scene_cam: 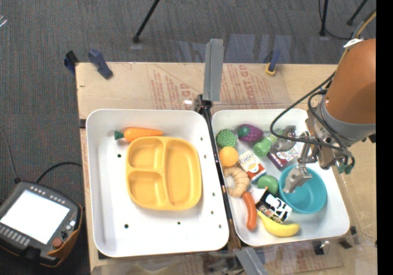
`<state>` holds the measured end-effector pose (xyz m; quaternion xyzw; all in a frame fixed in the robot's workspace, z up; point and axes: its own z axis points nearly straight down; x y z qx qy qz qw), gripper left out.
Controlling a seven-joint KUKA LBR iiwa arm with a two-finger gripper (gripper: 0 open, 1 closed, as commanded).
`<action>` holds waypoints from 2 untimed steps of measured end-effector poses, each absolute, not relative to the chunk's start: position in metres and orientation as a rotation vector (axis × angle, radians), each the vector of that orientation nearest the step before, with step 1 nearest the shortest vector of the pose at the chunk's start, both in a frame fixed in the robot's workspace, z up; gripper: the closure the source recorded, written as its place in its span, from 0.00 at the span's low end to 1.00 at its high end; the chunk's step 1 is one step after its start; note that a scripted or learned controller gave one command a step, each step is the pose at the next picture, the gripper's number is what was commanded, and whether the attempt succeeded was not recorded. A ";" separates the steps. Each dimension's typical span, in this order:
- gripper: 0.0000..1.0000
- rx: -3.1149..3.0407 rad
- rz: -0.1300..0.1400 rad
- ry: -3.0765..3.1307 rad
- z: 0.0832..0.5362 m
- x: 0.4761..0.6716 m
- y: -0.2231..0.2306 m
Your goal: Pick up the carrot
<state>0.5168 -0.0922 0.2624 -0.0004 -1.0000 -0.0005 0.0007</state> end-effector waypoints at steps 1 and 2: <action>0.00 0.251 -0.004 -3.128 0.195 0.499 -0.059; 0.00 0.261 -0.002 -3.131 0.190 0.563 -0.058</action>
